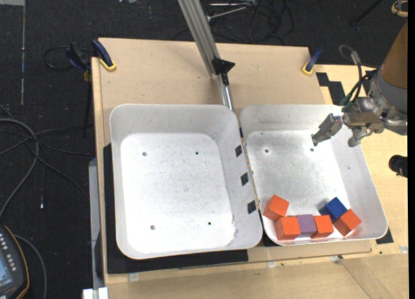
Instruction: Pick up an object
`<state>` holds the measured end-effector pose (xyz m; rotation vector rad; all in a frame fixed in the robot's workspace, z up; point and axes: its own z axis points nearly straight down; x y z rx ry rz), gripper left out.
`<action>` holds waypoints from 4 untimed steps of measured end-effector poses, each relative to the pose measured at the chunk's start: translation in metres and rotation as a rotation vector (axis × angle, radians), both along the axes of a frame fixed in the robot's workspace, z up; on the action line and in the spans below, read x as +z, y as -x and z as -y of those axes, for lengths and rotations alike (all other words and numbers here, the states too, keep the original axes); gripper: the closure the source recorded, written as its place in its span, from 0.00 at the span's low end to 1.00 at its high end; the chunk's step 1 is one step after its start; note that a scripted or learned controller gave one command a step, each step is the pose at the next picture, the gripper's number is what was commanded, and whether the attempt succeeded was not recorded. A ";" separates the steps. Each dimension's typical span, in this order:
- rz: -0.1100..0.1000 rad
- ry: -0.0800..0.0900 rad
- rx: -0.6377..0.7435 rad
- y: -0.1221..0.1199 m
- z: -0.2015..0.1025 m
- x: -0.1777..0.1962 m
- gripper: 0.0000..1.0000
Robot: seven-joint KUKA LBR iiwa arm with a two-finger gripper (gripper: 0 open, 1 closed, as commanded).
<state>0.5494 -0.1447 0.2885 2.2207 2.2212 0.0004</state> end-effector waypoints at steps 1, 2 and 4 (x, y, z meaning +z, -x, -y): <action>-0.010 0.000 -0.007 0.060 0.050 -0.087 0.00; 0.002 -0.001 -0.002 0.059 0.080 -0.193 0.00; 0.006 0.002 0.007 -0.035 0.070 -0.192 0.00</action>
